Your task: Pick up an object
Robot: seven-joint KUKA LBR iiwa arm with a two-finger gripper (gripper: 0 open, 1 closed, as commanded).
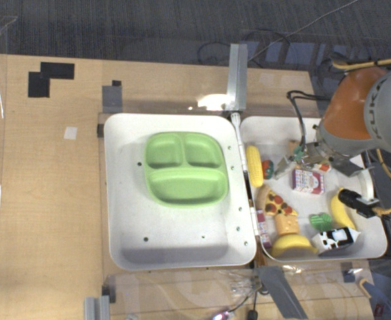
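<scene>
Far out to the pincer's left, the left bin (115, 245) carries just a green divided plate (185, 167), lying flat in the middle, well away from any picking. Crossing the divider into the right bin (275, 135), the clutter is packed in and looks like toy food. A yellow corn cob (253, 165) lies along the wall to the pincer's left, with a small red piece (268, 169) just beside it. Below and left of the pincer sits a pizza slice (277, 205), and further down a yellow lump (292, 244) against the near rim. What that lump is, I can't make out. Now the pincer (306, 156) itself: it hangs low over the upper middle of this bin, and the likely target, a small pink-and-white carton (308, 179), lies just below it, perhaps touching, though the slant hides any gap. Apart or together? I cannot tell, since the tips blur into the greenish bits around them. I see nothing held. Lower right of the pincer are a green piece (320, 219), a black-and-white cow-patterned toy (335, 239) and a banana (342, 211), partly covered by robot hardware. The arm (382, 112) reaches in from the right, cut off by the edge.
</scene>
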